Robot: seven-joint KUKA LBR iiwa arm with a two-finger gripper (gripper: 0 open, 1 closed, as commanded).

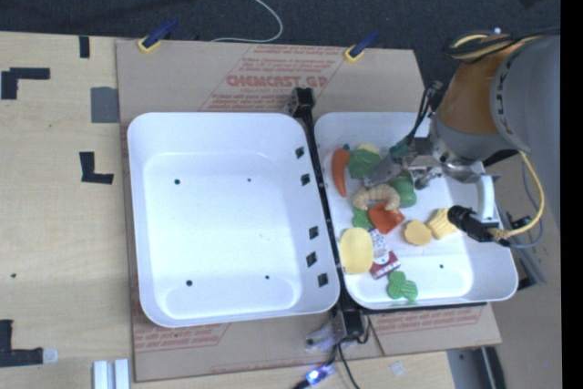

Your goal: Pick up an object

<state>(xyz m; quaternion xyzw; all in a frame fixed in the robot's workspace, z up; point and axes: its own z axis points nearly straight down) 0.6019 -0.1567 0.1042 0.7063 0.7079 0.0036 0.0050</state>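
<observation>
Two white bins sit side by side on a brown cardboard sheet (pixel 273 82). The left bin (pixel 159 146) has nothing inside, and the right bin (pixel 474 282) holds a heap of small toy foods: an orange carrot (pixel 340 170), a green leafy piece (pixel 364 161), a yellow lemon (pixel 356 250) and a green broccoli (pixel 401 289). The gripper (pixel 398 169) is low over this heap, among the green and beige pieces. The arm hides its tip, so I cannot tell if it grips something.
</observation>
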